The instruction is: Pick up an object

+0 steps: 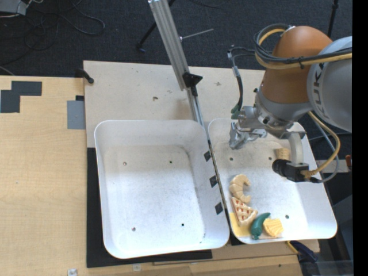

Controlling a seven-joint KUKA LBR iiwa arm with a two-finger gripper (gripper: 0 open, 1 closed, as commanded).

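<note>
Croissant (241, 186): lies in the right bin (313, 211), near its left wall — waffle wedge (243, 210), green piece (258, 225) and yellow piece (273, 227) just beyond.
Gripper (237, 141): above the bin's far end; finger state cannot be told.
Advice: descend centred, clear of the wall — straddle one item.

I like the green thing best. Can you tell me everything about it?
The green toy is small, smooth and glossy, like plastic, a dark green shape that is long and slightly curved; what it depicts is too small to tell. It lies flat in the right bin, near the front edge. A yellow ridged toy sits right against one side, and a waffle-like wedge lies close on the other. The gripper is far from it, up at the bin's back.
</note>
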